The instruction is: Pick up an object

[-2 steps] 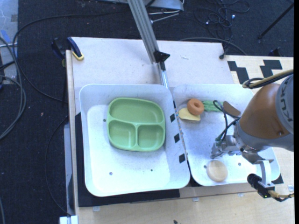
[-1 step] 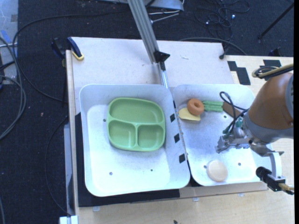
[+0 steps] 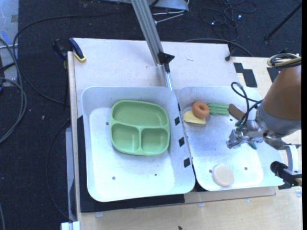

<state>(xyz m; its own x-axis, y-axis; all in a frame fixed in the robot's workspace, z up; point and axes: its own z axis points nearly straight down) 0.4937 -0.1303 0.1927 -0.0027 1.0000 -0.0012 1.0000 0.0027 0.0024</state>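
Nothing is picked up yet. A round cream disc (image 3: 223, 175) lies at the lower edge of the right bin (image 3: 206, 143), a donut (image 3: 201, 110) toward its top. The gripper (image 3: 238, 139) hovers between them; whether its jaws are wide or narrow I cannot tell.

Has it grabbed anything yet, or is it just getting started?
Nothing looks picked up yet. The gripper is low in the right bin. The doughnut, yellow piece, green piece and pale disc all lie loose. The whole grab is left.
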